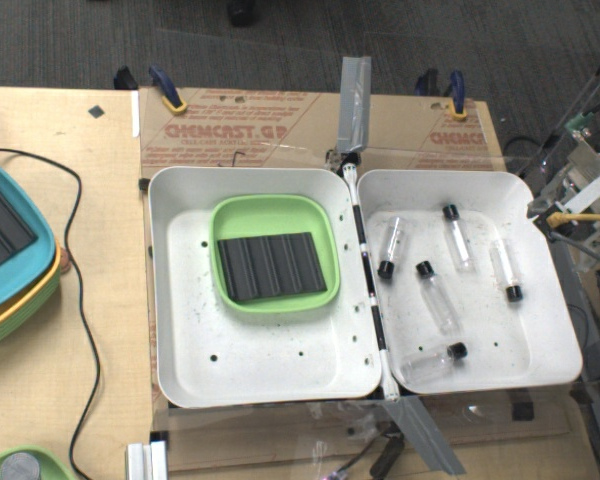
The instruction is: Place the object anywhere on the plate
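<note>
- Of my arm I can make out a bit of hardware at the right edge of the frame, around mid-height; my gripper [580, 193] is too cluttered there for me to tell how it stands.
- The green plate [320, 218] sits in the left bin [180, 348], toward its upper middle, with a dark ribbed insert [272, 266] lying on it.
- The right bin [550, 348] holds five clear tubes with black caps: one near the divider [389, 247], one upper centre [455, 234], one at the right [505, 271], one in the middle [434, 298] and one low down [435, 359].
- None of the tubes touches the plate; all lie in the other bin.
- Cardboard [310, 128] under the bins reads "CHEMCAST" in red print, partly repeated at upper right.
- A teal tray [10, 238] shows at the left edge.
</note>
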Controlling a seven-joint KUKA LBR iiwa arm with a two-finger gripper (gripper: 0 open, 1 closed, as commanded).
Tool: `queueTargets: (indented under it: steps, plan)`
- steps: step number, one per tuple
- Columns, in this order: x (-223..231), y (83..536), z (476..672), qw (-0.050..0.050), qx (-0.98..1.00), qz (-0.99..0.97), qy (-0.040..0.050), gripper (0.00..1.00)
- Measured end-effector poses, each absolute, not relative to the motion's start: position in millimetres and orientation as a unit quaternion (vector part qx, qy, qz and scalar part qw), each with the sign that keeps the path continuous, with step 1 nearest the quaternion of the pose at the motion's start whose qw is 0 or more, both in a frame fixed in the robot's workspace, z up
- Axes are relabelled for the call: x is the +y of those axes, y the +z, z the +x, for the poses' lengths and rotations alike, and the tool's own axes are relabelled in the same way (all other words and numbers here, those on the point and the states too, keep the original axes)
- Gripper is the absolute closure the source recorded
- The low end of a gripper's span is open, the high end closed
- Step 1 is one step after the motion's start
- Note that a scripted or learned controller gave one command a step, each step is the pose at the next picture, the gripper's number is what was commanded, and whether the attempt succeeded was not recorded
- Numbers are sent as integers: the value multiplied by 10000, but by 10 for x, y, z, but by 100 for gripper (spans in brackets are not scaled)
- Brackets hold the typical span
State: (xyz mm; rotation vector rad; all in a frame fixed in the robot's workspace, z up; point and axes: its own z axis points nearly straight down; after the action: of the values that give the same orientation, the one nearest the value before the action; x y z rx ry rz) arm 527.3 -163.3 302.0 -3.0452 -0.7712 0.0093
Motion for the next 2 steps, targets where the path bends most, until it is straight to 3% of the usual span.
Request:
queueTargets:
  steps: [1,2]
  plan:
    - [-1868,3334,5357,-4,-1025,-9947,31,0]
    - [-2226,2838,5425,5,-1003,-9950,36,0]
